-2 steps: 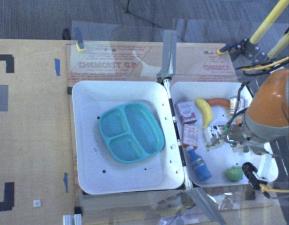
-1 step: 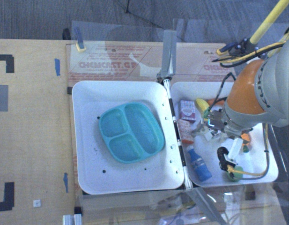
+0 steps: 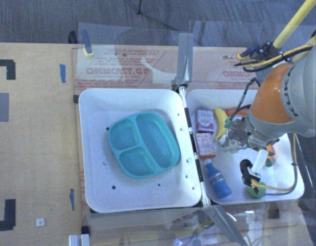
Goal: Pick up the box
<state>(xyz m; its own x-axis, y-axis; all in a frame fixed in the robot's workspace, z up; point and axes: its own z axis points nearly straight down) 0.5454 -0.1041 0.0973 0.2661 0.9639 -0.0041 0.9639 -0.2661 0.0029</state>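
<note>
Grey arm [image 3: 306, 94] with an orange band, yellow and black cables trailing.

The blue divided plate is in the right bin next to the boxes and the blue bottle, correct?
Not quite. The camera view shows the blue divided plate alone in the left bin. The boxes and the blue bottle lie in the right bin, where the arm is reaching.
</note>
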